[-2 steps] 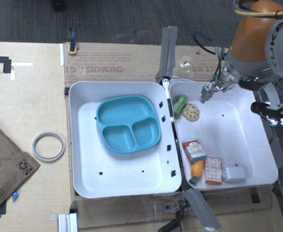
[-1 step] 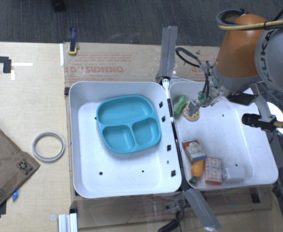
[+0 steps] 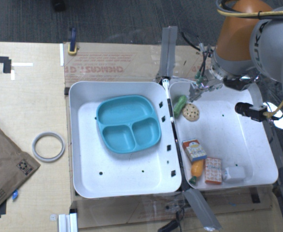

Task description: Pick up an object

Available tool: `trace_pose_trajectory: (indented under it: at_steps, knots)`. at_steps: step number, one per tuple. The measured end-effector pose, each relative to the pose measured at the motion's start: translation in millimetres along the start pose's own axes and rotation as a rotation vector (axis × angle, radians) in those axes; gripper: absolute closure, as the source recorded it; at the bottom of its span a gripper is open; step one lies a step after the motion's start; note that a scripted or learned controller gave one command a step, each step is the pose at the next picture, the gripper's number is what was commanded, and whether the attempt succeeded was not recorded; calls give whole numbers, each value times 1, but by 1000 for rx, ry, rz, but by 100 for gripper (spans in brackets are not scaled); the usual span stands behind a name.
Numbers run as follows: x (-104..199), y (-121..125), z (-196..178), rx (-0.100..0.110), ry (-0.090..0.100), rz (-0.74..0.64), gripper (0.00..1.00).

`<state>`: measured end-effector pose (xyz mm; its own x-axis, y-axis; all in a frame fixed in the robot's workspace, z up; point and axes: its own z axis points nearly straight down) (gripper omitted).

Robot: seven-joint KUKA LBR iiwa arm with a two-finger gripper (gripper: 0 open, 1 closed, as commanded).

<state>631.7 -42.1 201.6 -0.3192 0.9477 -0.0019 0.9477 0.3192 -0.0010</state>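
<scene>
The pincer (image 3: 198, 92) is seen poised at the right bin's (image 3: 257, 178) far edge, just above a green vegetable (image 3: 180, 104) and a speckled cookie (image 3: 191, 112). Its state cannot be told. Approach is judged underway; a descent onto either item is called for.

Both bins (image 3: 83, 144) look like smooth white plastic with a slight sheen. The tray (image 3: 128, 123) is matt turquoise plastic. The surface (image 3: 25, 100) is pale wood-look board, with brown printed cardboard (image 3: 107, 64) behind the bins. The arm (image 3: 257, 33) has a glossy orange band and smooth grey casing. The two cartons (image 3: 195, 150) look like printed card.
</scene>
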Motion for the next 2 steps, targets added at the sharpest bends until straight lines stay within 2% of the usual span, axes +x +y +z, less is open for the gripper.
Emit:
trace_pose_trajectory:
  at_steps: [1, 2]
  knots:
    - [0, 0, 0, 0, 0, 0, 0]
    - [-13, -17, 11, 2, 2, 65, 0]
